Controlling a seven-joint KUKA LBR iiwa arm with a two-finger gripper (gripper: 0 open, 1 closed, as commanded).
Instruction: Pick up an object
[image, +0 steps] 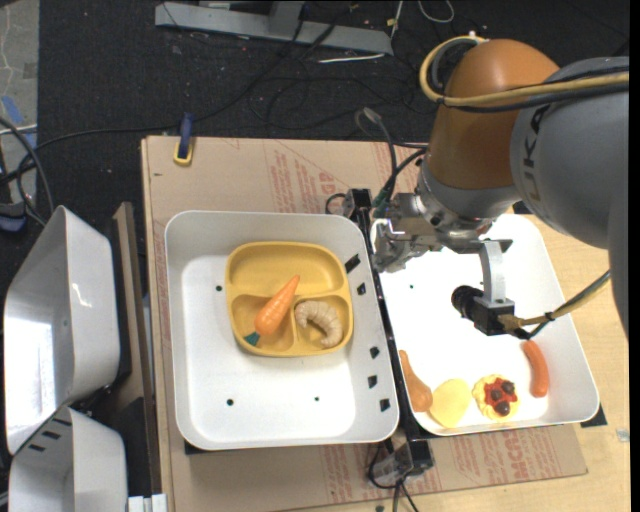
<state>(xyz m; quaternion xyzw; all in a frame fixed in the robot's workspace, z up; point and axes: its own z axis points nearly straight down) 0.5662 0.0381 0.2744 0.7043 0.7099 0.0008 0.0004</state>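
Note:
My gripper (393, 243) hangs under the orange wrist band, over the far left corner of the right bin (565, 300). Nothing shows between its tips. Along that bin's near edge lie a slim orange piece (415, 381), a pale yellow round piece (450, 401), a small yellow item with red and dark spots (497, 396) and an orange sausage shape (538, 367). All of them lie well nearer the front than the gripper. In the left bin (200, 400) a yellow divided plate (250, 265) carries a toy carrot (277, 305) and a beige curled piece (321, 321).
The big grey arm covers the right bin's far right part. The divider between the bins runs just left of the gripper. White containers (60, 300) stand off the bench at the left, and cables lie at the back.

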